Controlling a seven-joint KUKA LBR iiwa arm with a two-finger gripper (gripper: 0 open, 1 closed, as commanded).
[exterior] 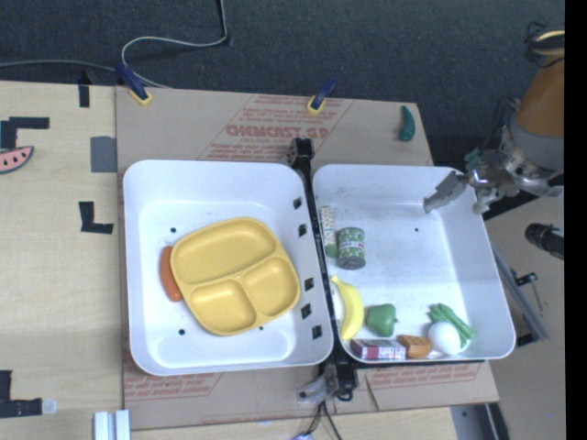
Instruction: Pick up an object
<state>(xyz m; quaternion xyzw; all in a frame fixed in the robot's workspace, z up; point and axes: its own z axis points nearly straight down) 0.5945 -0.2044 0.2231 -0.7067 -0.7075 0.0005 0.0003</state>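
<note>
i see 2 white bins side by side on the bench; the left bin (pixel 147 191) holds a yellow divided tray (pixel 235 275) with 3 compartments, lying tilted across the floor, and an orange-red item (pixel 170 275) pokes out from under its left edge; the right bin (pixel 404 191) carries the loose things, mostly along its near and left sides; a green can (pixel 350 247) lies near the divider, with a small printed packet (pixel 327 232) just beside it on the left; below them a banana (pixel 349 308) curves along the left wall, and a green pepper (pixel 380 318) sits just to its right; along the near wall i see a dark wrapped bar (pixel 377 349), a small brown piece (pixel 415 345), a white egg-shaped object (pixel 444 337) and a bunch of green stalks (pixel 451 322) touching that white object; the gripper (pixel 446 193) hangs over the far right corner of the right bin, well apart from all of these; nothing sits between its fingers; from here i cannot tell whether the jaws are open or closed; a small teal item (pixel 405 124) lies on the cardboard beyond the bins.
</note>
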